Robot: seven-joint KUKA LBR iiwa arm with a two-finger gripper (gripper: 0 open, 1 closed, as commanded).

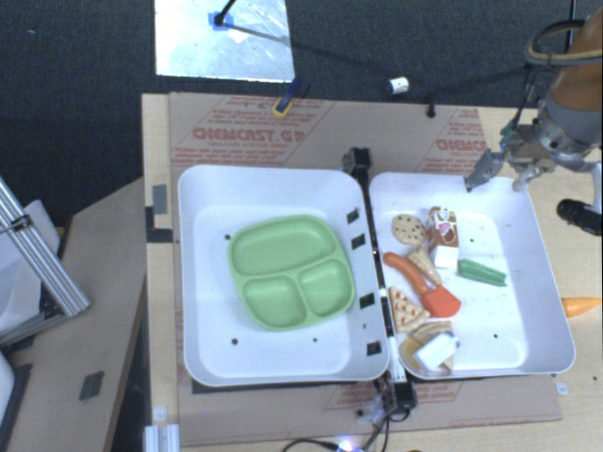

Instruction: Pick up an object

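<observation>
Toy food pile: a cluster of play-food pieces lies in the left half of the right bin, against the divider between the two bins.
Pieces: a cookie, a small printed carton, an orange hot dog ending beside a red piece, a pizza slice, a green bean-shaped piece set a little apart to the right, and a white block at the near corner.
Left bin: the left bin holds a green divided plate.
Gripper: the gripper hangs over the far rim of the right bin, with the two fingers spread apart and nothing between them.
Key relation: the pile lies toward the camera and to the view's left of the fingers, well apart from them; the carton and the cookie are the nearest pieces.
Long axes: the hot dog runs diagonally from upper left to lower right; the green piece lies nearly crosswise in the bin.
Judgement: the green piece looks the easiest grasp, since it stands clear of its neighbours.
Stray item: an orange carrot-like toy lies on the bench just outside the right bin.
</observation>
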